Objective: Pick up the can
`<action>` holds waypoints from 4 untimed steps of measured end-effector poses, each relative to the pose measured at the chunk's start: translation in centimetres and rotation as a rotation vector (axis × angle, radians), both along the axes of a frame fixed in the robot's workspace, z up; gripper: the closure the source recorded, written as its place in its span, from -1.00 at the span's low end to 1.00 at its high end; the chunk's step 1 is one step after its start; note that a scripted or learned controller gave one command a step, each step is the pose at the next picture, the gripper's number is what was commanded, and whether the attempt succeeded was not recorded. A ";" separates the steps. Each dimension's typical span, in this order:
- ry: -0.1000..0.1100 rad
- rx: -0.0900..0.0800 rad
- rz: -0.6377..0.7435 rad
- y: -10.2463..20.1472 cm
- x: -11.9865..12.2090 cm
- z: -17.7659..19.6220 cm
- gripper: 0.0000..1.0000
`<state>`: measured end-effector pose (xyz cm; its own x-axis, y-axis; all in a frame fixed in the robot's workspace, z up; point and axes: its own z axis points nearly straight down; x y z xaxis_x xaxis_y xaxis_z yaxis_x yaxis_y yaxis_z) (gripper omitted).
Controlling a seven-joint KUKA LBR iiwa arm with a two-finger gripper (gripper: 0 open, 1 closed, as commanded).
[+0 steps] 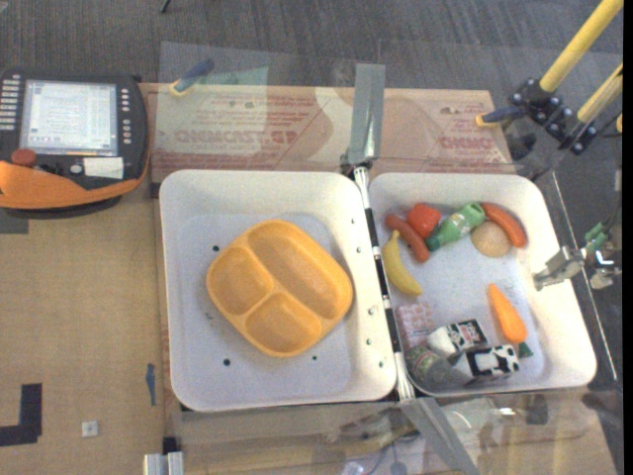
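Observation:
The can [428,365] is a dull grey-green cylinder lying on its side in the front left corner of the right bin [554,359]. It rests against the bin's left wall. A small cow-patterned carton [493,361] touches it on the right, and another small carton [457,337] sits just behind it. A pink-printed packet [414,317] lies a little farther back along the same wall.
The right bin also holds a banana [401,266], an orange carrot [506,314], a green bottle [457,224], a red tomato [425,218], sausages and a beige ball [490,238]. A yellow divided plate [280,287] sits in the left bin [188,265]. A small metal fitting [566,265] overhangs the right rim.

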<state>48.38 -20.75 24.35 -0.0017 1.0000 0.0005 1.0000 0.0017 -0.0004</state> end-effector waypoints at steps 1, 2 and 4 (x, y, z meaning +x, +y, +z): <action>-0.002 -0.001 -0.011 5.8 6.4 -14.9 -1.00; -0.003 -0.002 0.212 3.7 14.9 -15.7 -1.00; -0.009 -0.001 0.169 8.4 14.1 -14.5 1.00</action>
